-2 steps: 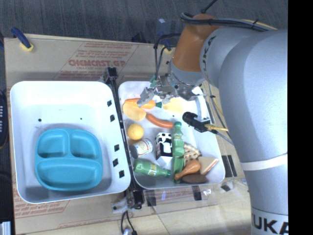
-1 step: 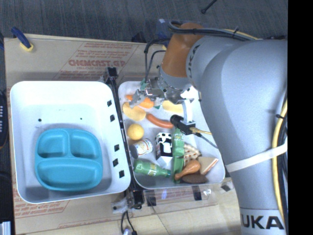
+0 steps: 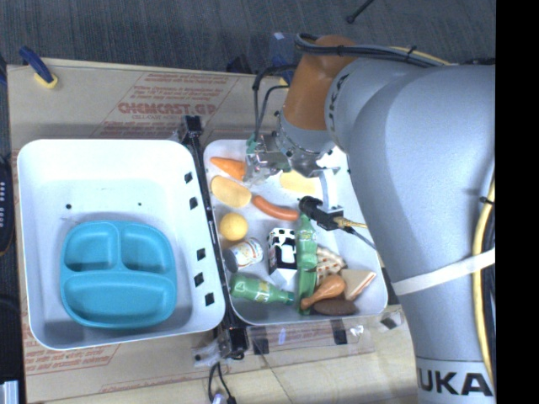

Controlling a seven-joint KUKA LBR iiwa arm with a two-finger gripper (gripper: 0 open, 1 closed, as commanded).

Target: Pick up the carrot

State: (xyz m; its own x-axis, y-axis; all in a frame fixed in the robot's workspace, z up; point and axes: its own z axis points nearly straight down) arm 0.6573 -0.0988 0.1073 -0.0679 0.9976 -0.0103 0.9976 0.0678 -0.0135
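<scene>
**Grey arm poised over the far end of the right bin, carrot just beside its tool**

Grey and bulky, the arm (image 3: 404, 183) reaches in from the right and covers much of the right bin (image 3: 381, 286); its orange band (image 3: 310, 91) sits above the wrist. The left bin (image 3: 42, 167) holds a blue divided tray (image 3: 118, 272). The right bin is crowded with toy food: a green bottle (image 3: 261, 291), a drumstick (image 3: 324, 291), a sausage (image 3: 274, 208), a pale potato-like piece (image 3: 229, 192), a small can (image 3: 246, 252) and a yellow ball (image 3: 233, 226). The carrot (image 3: 227, 167) lies at that bin's far left corner, close to the dividing rims, with the potato-like piece just beside it. The gripper (image 3: 268, 160) hangs low at the carrot's right end, very near or touching it; whether the tool is spread or pressed together cannot be told from here, and nothing shows clearly as pinched.

Judged step: approach and alignment, with no grasp confirmed. The next move calls for centring over the carrot's body, straddling it across its width, and avoiding the neighbouring piece and the bin wall.
</scene>
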